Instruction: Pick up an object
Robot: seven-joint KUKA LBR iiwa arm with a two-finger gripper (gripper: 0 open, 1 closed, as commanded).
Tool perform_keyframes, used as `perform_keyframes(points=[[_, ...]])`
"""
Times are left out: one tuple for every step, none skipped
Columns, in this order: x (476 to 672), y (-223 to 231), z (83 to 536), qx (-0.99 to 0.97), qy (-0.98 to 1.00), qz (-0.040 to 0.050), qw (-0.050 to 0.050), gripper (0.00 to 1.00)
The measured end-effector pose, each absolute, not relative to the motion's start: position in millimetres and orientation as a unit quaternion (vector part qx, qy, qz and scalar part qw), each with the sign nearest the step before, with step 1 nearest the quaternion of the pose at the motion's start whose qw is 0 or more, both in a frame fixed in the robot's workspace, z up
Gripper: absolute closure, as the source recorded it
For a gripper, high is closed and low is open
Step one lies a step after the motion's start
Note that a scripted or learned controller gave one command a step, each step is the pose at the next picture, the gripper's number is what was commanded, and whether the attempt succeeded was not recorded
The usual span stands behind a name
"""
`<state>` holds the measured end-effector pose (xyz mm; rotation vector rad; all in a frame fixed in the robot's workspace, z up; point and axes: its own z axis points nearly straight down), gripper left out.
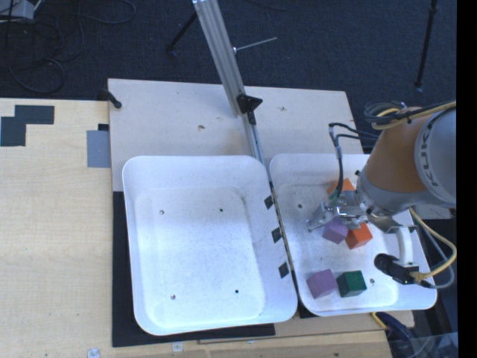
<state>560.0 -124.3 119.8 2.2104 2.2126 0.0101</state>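
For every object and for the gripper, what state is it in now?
gripper: low in the right bin, over blocks.
purple block: tilted, at the gripper.
orange block: beside that purple block.
second purple block: resting flat, apart.
green block: resting flat beside it.

The single grey arm enters from the right side of the scene, its orange band [391, 166] prominent above the wrist. The wrist is angled downward and leftward. The metallic two-finger end effector [333, 215] sits low at the arm's left end, splayed outward. Black and yellow cables loop along the arm's near-right side.
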Motion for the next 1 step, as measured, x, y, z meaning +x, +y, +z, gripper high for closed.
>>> perform_keyframes(points=[[563.4, -123.8, 116.4, 0.707, 0.707, 0.0048, 0.011, 0.00]])
